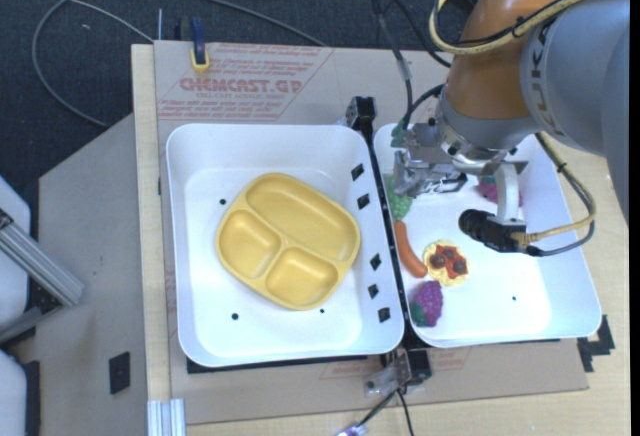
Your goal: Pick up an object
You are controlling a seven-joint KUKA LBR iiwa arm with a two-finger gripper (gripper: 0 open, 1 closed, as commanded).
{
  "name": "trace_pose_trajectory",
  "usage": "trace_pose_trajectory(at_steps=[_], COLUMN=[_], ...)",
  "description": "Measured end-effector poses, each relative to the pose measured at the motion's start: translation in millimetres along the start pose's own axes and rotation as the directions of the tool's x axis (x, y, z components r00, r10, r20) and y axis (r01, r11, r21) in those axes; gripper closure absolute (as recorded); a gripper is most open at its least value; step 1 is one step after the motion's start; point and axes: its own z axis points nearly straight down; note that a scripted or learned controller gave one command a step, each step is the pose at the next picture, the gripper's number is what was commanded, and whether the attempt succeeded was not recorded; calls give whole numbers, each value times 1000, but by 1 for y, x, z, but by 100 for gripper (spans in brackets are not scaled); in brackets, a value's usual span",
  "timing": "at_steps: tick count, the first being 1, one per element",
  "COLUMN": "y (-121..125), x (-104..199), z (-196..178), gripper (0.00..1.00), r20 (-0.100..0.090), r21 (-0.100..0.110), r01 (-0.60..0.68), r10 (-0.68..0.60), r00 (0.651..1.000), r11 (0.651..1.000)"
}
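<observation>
Arm reaching into right bin (560, 309), gripper (425, 174) hovering at its upper-left corner.
Claw state: cannot tell. Toys lying loose below it: carrot (407, 246), pizza slice (447, 262), grapes (427, 302). Yellow tray (288, 239) sitting in left bin (190, 224).

The grey arm (585, 54) comes in from the upper right and bends downward over the right bin (560, 309), which serves here as the landmark. Its orange band (500, 19) sits above the bin's far edge, with the wrist below it pointing steeply down toward the bin's far left corner. The claw (425, 174) hangs low over that corner, just inside the bin's left wall, its metal parts crowded under the wrist so that the set of its tips cannot be made out; yellow and black cables loop around the wrist and trail across the bin's right half.
</observation>
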Motion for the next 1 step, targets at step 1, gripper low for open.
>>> trace_pose_trajectory(at_steps=[1], y=[3], x=[58], z=[-13], gripper=[100], r20=[0], r21=[-5], r01=[1], r10=[-1], r00=[1000], r11=[1000])
